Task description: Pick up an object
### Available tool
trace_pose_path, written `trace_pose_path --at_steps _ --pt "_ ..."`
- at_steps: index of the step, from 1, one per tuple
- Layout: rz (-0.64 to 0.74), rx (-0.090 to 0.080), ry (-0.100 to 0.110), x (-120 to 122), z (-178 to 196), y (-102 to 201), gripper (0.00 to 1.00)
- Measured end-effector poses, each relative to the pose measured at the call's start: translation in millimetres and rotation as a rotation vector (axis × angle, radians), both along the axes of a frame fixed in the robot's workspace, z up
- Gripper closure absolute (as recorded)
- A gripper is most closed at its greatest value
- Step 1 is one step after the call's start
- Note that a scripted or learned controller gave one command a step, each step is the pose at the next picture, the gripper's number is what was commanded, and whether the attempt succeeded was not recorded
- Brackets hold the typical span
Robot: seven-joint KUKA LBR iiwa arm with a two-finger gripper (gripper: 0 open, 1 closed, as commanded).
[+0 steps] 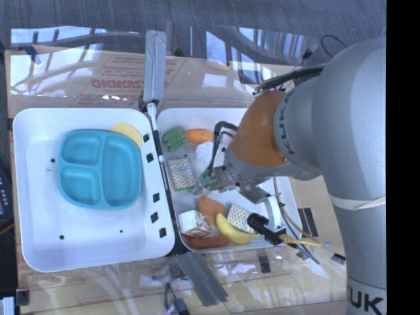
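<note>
The right bin (172,120) holds several toy foods. A carrot (198,136) with a green top (174,138) lies at its far end. A patterned packet (181,173) lies by the left wall, and a white item (205,151) sits beside it. Nearer the front are an orange-brown piece (210,206), a yellow banana (232,232), a checkered packet (239,216), a small box (195,223) and a red sausage (206,242). My gripper (211,178) is low in the middle of this bin, between the patterned packet and the orange-brown piece, largely hidden under the wrist.
The left bin (33,241) carries a blue divided plate (100,168) with a yellow item (128,132) at its far right corner. The grey arm with its orange band (262,136) covers the right half of the right bin. Cables (298,240) trail at the front right.
</note>
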State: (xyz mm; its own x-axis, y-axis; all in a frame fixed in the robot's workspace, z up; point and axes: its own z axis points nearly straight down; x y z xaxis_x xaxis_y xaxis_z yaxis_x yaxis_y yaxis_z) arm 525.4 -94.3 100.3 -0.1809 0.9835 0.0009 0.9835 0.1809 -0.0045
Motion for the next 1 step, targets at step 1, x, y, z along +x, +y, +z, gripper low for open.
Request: trace_pose_path --at_steps 1 --pt "0.0 0.0 0.001 -0.4 -0.3 0.0 0.0"
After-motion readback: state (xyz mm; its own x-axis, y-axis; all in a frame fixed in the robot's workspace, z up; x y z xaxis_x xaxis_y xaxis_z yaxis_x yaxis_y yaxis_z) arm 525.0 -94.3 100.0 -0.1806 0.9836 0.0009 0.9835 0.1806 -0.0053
